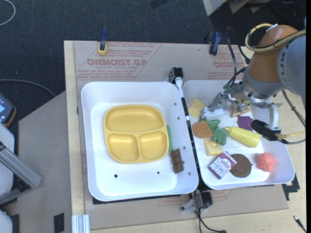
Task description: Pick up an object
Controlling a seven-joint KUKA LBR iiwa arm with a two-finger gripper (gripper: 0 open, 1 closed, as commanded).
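Pincer low in the right bin, above the toy food.
I cannot tell its state; nothing visibly held. Best target looks like the yellow wedge just beside it (crowded neighbours), so descend straight.

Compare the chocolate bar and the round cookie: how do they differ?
Shape: the chocolate bar is a narrow, segmented rectangle; the cookie is a flat round disc.
Place: the chocolate bar lies in the left bin, beside the yellow tray; the cookie lies in the right bin, between a small carton and a pink ball.
Shared: both are dark brown and lie flat.
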